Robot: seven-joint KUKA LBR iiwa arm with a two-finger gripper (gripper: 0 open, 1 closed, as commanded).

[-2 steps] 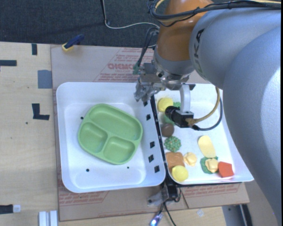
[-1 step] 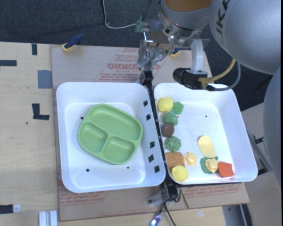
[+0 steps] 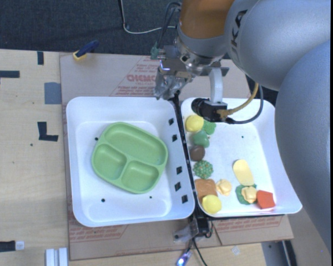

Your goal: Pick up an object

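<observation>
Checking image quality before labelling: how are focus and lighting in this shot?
Camera view: even, soft lighting; the green plate and toy foods look fairly sharp; the arm's grey bulk at right is near and blurry; the gripper is small and dark, its details hard to read.

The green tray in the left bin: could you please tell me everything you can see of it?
The green tray is pale green, looks like matte plastic, and has rounded corners and three compartments: one large, two smaller. It lies flat and face up, turned at an angle, on the floor of the left bin. Its compartments hold nothing. Only the bin floor touches it; the gripper is above the bin's far right corner.
</observation>
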